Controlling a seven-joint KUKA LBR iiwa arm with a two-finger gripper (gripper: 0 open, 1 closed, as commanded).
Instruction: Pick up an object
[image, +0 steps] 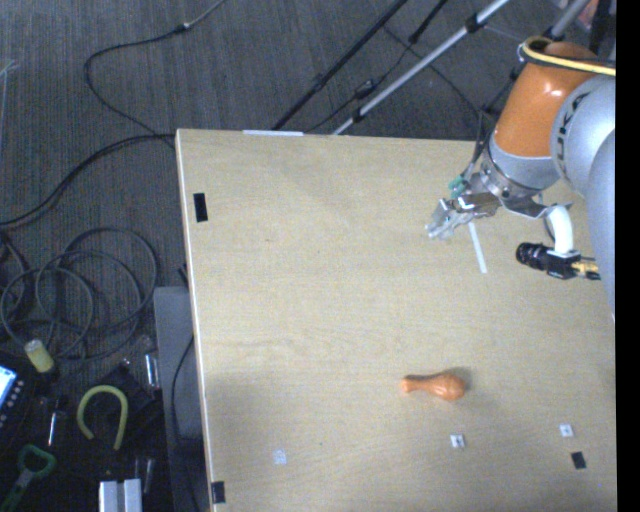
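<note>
One object: orange pear-shaped piece (436, 385) lying on the bench (300, 300).
Tool (445, 222): upper right, well apart from it; finger state unreadable.

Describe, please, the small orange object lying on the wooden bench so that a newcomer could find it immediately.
Start from the large pale wooden bench top and look toward its lower right part. There lies a small orange pear-shaped object, on its side with the narrow neck pointing left. It is the one orange thing on the wood; the nearby small square markers are flat and white or black.
</note>
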